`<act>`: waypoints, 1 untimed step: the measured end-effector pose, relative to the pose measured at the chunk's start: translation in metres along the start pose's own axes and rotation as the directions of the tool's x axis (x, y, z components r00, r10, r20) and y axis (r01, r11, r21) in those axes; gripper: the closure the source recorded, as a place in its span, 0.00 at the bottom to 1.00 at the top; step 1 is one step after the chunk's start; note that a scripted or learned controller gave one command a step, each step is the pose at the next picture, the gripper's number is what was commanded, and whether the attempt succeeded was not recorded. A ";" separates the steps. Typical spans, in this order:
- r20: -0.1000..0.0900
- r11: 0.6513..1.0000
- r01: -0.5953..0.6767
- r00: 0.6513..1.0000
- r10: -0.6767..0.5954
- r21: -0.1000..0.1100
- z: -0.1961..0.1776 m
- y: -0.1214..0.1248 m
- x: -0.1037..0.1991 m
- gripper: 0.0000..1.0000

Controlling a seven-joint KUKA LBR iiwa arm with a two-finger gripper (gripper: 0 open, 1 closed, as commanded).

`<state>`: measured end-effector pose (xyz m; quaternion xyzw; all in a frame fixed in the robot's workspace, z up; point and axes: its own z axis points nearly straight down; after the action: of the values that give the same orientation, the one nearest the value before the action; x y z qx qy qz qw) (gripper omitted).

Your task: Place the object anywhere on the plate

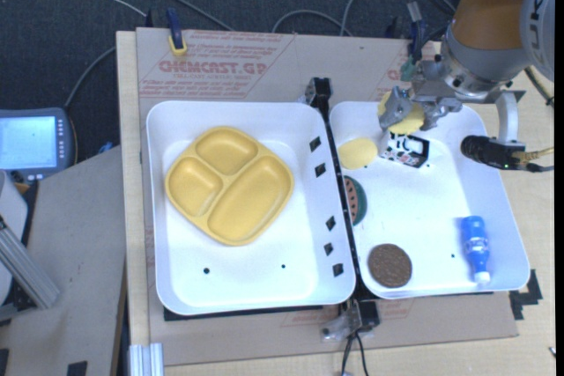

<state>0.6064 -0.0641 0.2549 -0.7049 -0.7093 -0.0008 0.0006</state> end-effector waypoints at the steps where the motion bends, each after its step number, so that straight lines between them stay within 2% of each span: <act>1: 0.000 1.000 0.000 1.000 0.000 0.002 0.003 0.000 0.062 1.00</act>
<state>0.6059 -0.0022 0.2525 -0.7050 -0.7092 0.0000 0.0014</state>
